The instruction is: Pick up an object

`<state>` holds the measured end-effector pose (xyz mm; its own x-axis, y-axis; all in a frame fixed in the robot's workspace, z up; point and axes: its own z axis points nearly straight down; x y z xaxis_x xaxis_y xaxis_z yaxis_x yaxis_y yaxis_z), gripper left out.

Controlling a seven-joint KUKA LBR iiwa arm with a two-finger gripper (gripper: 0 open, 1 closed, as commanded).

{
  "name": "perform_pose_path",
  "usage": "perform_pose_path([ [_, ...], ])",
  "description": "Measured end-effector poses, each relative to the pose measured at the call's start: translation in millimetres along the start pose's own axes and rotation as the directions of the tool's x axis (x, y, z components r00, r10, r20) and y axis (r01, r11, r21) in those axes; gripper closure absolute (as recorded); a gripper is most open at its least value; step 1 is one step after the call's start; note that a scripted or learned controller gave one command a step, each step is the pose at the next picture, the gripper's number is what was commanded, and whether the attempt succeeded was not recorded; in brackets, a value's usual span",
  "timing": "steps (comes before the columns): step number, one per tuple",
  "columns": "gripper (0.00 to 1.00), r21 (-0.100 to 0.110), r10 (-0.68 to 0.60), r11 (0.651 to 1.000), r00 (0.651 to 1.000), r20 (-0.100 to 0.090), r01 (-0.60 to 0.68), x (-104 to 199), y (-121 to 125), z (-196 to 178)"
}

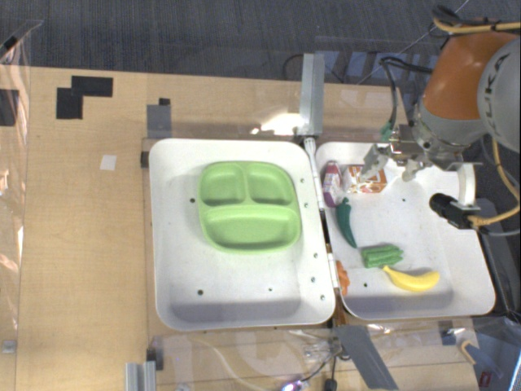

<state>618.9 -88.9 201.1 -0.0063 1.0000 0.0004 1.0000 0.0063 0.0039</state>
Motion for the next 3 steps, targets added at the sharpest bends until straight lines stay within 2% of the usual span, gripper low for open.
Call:
perform_pose_path([
  [1, 0.00, -0.012, 0.009, 1.000, 1.000, 0.002, -0.009, -25.7, 48.9, 71.8],
  [2, 0.00, -0.044, 0.059, 0.997, 0.998, 0.005, -0.058, -23.7, 37.8, 75.3],
  [3, 0.00, -0.053, 0.082, 0.995, 0.997, 0.008, -0.082, -20.9, 35.7, 78.0],
])
